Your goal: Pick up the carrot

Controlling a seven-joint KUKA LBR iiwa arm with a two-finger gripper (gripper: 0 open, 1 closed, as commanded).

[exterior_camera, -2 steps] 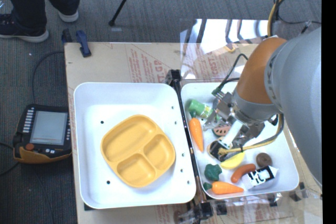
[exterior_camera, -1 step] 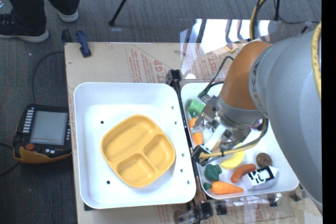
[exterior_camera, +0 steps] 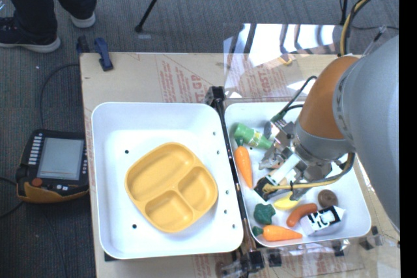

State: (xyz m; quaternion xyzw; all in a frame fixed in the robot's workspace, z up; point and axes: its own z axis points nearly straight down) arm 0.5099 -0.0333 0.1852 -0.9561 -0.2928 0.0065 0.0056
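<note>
Broccoli (exterior_camera: 264, 212), sausage (exterior_camera: 301, 213) and perhaps a banana (exterior_camera: 285, 203) crowd the carrot (exterior_camera: 244, 166).

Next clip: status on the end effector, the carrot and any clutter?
End effector low in right bin. Orange carrot lies loose by left wall. Second orange carrot at front. Green broccoli nearby.

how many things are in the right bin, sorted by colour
Counting what shows in the right bin, around the gripper:
orange: 2, a carrot and another carrot
green: 2, a green piece and broccoli
yellow: 1
red: 1
brown: 1
black and white: 1
Total: 8
</note>
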